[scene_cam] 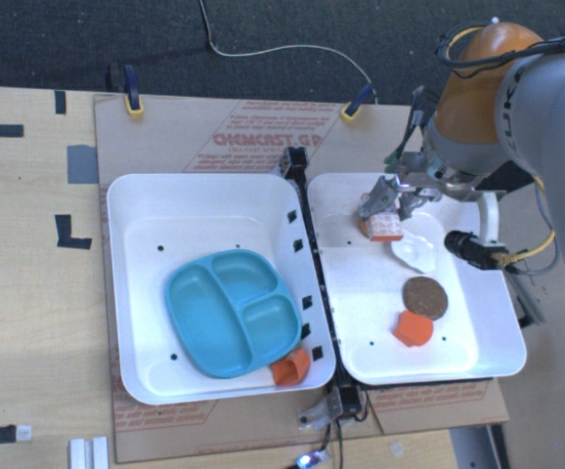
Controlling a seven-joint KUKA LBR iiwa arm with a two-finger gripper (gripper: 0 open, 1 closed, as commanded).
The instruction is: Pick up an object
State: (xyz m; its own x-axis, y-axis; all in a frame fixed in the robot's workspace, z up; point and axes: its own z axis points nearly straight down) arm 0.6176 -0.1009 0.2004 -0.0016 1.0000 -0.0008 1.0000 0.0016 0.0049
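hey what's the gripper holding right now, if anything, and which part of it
It cannot be told. The gripper is right at a small orange-and-white object in the right bin, but an actual hold isn't visible.

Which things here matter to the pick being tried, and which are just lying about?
In the job:
- two-finger gripper, low in the right white bin
- small red-and-white object just beneath it; no grasp visible

Lying about:
- round brown disc
- orange block
- blue divided plastic tray, left white bin
- small orange cup
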